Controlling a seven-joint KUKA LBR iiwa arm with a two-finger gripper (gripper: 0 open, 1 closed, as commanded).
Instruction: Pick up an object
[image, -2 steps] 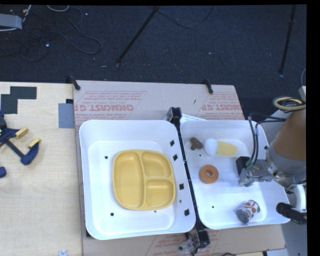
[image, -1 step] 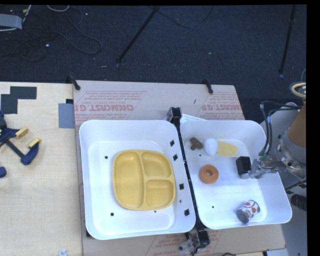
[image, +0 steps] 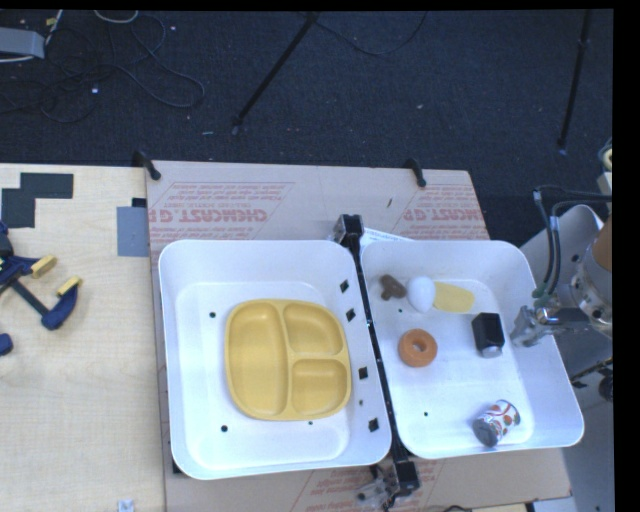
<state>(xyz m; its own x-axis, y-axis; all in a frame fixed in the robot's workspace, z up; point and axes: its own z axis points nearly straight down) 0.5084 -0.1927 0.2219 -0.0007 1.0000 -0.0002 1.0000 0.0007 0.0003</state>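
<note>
Far left of frame: blue clamps (image: 45, 300) are lying on the pale wooden bench (image: 80, 400). Centre-left: left bin (image: 190, 300) is holding a yellow divided plate (image: 288, 358), three compartments, lying flat approx. mid-bin. Both bins are sitting on a cardboard sheet (image: 300, 205) w/ red print. A black divider strip (image: 365, 340) is running btwn the bins.

Right bin (image: 545, 400) contents, left to right: small brown object (image: 391, 288) near upper left corner, touching a white ball (image: 421, 293); yellow block (image: 454, 297) just beside the ball; brown doughnut-shaped ring (image: 418, 348) below them, apart; black box-like item (image: 487, 333) right of the ring; crushed can (image: 496, 422) w/ red-white markings lying near lower right corner, well apart from the rest.

Right edge: arm's gripper (image: 530, 328) is hovering over the bin's right rim, just beside the black item, not touching it. Finger opening: cannot tell; nothing seen btwn the fingers.
</note>
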